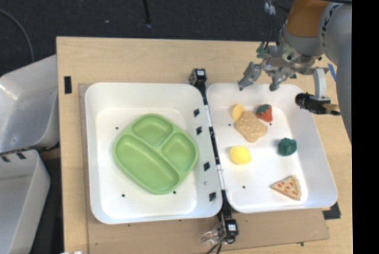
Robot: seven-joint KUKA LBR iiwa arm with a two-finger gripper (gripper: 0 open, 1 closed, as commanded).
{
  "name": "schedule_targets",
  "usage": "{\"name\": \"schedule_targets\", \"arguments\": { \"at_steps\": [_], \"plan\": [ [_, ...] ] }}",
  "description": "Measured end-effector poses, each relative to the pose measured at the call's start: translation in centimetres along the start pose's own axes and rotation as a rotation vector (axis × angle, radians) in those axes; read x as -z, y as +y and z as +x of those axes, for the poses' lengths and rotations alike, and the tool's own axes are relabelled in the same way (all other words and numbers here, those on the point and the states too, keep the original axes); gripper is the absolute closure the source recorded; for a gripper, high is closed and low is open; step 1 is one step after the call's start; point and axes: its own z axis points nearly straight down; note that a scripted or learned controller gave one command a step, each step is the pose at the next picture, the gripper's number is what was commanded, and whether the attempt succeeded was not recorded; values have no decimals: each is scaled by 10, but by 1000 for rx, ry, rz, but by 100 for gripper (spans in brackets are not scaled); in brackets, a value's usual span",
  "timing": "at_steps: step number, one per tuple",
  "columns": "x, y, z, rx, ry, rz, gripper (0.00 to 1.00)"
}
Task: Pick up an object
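Six small food toys sit in the right bin (311, 152): strawberry (264, 112), cracker (250, 127), lemon (240, 154), pizza slice (288, 187), a green lump, a small yellow bit. Gripper (261, 77) hovers over the far edge, fingers spread, holding nothing. Risk I'd guess: strawberry, cracker and yellow bit are touching, so a grab there could knock its neighbours.

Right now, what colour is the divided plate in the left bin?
Light green plastic divided plate; camera view.
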Motion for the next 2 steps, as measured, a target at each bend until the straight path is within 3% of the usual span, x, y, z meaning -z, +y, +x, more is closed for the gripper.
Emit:
{"name": "schedule_targets", "arguments": {
  "at_steps": [1, 2],
  "plan": [
    [10, 3, 0, 3, -1, -15, 0],
    [-35, 9, -6, 2, -3, -12, 0]
  ]
}}
